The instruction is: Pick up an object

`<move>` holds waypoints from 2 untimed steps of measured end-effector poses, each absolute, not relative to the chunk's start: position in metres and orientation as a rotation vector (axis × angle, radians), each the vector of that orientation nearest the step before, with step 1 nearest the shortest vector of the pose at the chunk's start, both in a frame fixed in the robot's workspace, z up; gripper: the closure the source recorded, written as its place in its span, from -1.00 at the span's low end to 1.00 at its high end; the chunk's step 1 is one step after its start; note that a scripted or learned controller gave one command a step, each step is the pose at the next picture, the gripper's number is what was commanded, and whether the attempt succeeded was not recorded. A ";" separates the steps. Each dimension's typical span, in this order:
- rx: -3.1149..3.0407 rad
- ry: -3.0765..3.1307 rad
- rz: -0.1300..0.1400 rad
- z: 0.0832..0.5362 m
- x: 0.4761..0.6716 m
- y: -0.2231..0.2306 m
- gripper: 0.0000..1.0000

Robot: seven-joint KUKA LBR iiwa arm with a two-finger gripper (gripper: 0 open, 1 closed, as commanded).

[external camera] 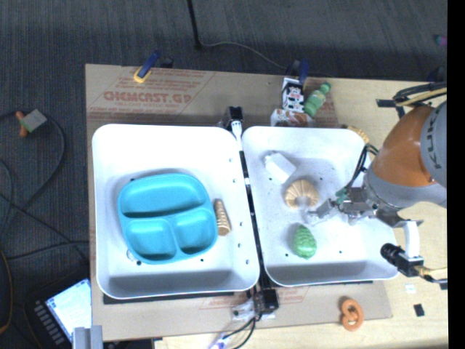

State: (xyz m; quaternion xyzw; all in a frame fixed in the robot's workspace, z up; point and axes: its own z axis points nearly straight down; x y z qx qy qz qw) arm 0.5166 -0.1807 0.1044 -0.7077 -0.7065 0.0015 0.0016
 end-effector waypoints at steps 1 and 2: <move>-2.219 -2.221 0.002 0.114 0.509 -0.113 -1.00; -2.231 -2.226 -0.007 0.088 0.487 -0.097 -1.00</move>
